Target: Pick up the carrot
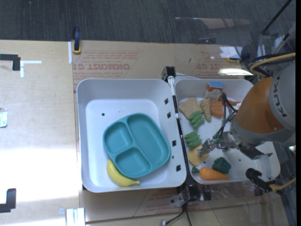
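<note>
The carrot is orange and lies on its side near the front edge of the right bin, its tip pointing right. My gripper hangs low over the middle of that bin, up and slightly left of the carrot and apart from it. It sits just above a yellow piece. I see nothing held in it. The grey arm with its orange band covers the right part of the bin.
A dark green toy lies right beside the carrot. Green pea pods, a bread slice and other food pieces fill the bin's far left. The left bin holds a teal divided plate and a banana.
</note>
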Robot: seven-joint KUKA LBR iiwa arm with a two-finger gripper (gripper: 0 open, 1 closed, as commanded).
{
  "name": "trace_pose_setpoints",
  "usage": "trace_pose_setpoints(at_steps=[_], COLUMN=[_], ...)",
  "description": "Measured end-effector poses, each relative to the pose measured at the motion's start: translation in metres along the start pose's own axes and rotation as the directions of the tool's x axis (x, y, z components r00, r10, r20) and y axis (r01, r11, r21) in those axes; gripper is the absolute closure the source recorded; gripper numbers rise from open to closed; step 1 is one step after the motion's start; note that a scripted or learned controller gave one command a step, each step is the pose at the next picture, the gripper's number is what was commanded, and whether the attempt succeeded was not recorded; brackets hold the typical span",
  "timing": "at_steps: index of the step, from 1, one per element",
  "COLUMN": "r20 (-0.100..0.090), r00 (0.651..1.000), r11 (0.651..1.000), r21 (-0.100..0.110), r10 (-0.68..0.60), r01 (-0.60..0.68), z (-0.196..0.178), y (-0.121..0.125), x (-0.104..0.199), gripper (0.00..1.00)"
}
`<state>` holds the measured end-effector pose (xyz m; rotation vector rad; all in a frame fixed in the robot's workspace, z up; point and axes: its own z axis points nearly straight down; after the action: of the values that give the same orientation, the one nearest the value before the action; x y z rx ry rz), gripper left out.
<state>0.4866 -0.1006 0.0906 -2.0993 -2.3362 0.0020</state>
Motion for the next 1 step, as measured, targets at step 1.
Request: trace_pose_setpoints(at_steps=[1], r20=[0.001], r00=[1.000], r11=[1.000], r21=[-0.002], r10=[0.001], r01=[-0.001], z=[-0.0087], y=[0.0013], x=[-0.0011], gripper=[1.00])
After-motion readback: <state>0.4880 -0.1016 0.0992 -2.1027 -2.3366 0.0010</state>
